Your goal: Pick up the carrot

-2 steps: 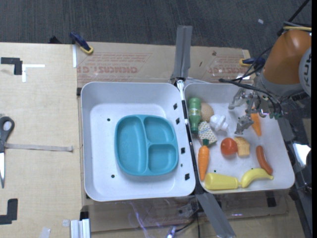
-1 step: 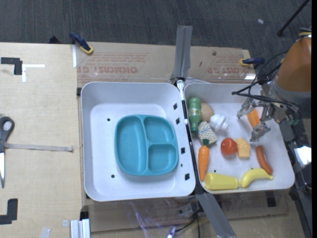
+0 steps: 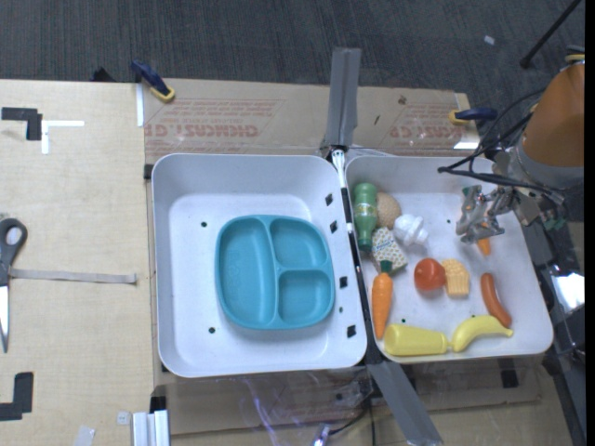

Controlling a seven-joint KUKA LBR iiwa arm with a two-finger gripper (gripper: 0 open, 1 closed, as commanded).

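The right bin [image 3: 446,347] holds the food items. A green bottle [image 3: 364,210] lies along its left wall, with a beige ball [image 3: 387,208] and a white piece [image 3: 410,229] just beside it. A tomato [image 3: 429,274] sits mid-bin, touching a corn piece [image 3: 456,278]; a sausage [image 3: 495,299] lies to their right. A yellow block [image 3: 415,341] and a banana [image 3: 480,330] lie along the near wall. The left bin [image 3: 177,249] holds a blue divided plate [image 3: 275,271]. The carrot [image 3: 381,301] lies near the right bin's left wall, leaf end up-frame against a speckled piece [image 3: 390,252], tip touching the yellow block. The gripper [image 3: 481,221] hangs over the bin's upper right, well apart from the carrot, with the tomato and corn piece between them. A small orange bit shows at its tip; whether the fingers are apart or together cannot be told.
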